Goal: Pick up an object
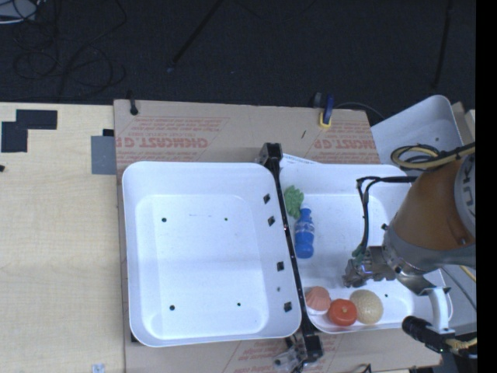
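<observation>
The right bin (342, 196) holds a blue bottle (304, 234) lying beside a green leafy toy (293, 200) near its left wall. At its front edge lie a pink piece (317, 298), a red tomato (342, 311) and a beige round fruit (366, 305). My gripper (361, 271) hangs low inside the right bin, just above and behind the tomato and the beige fruit, right of the bottle. Nothing shows between its fingers.
The left bin (203, 249) sits beside the right one, with a black divider rail (283, 231) between them. Both rest on brown cardboard (217, 130). A black cable (365, 200) loops from the arm over the right bin. A white panel (423, 127) stands at the back right.
</observation>
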Robot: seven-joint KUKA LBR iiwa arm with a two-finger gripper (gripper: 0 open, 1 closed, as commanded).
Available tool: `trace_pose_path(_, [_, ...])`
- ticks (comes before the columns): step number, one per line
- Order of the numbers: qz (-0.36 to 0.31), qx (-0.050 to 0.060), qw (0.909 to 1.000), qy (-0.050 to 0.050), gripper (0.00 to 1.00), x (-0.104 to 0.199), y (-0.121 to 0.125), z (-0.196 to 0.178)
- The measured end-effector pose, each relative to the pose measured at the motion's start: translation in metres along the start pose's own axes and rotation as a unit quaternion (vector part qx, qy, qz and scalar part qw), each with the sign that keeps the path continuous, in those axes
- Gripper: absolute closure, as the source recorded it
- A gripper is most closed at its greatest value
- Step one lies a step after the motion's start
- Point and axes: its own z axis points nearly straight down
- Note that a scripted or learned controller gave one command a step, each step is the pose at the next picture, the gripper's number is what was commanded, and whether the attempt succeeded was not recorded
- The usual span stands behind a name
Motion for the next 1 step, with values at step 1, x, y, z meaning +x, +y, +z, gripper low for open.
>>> trace_pose_path(1, [0.002,-0.005,1.0,-0.002,1.0,-0.0032,0.0018,-0.0177])
